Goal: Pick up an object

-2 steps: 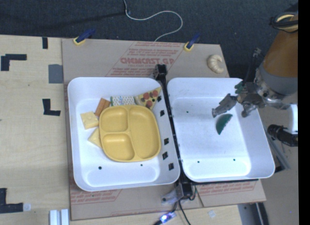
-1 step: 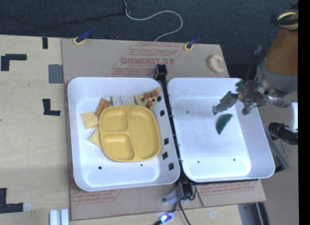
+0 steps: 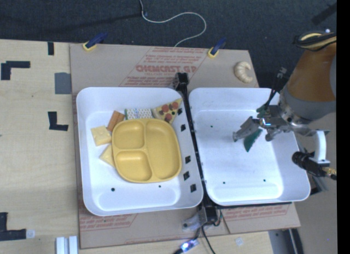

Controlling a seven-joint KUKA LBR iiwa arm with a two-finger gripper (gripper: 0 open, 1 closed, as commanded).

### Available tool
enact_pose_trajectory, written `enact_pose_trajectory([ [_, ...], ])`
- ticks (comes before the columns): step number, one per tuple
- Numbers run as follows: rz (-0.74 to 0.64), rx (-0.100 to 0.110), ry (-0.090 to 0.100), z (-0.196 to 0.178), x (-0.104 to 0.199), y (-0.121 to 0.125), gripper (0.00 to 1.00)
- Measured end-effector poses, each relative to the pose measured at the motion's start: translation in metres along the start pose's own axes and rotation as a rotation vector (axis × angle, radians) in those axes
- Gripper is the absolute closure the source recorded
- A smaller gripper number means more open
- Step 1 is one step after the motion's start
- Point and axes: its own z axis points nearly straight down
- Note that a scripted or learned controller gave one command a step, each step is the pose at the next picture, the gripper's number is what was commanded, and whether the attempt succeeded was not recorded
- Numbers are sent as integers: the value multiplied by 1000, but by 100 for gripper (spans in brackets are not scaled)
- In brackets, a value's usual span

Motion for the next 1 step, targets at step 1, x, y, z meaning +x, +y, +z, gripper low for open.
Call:
enact_pose_trajectory([
  [1, -1, 0, 0, 47, 2, 7, 0],
])
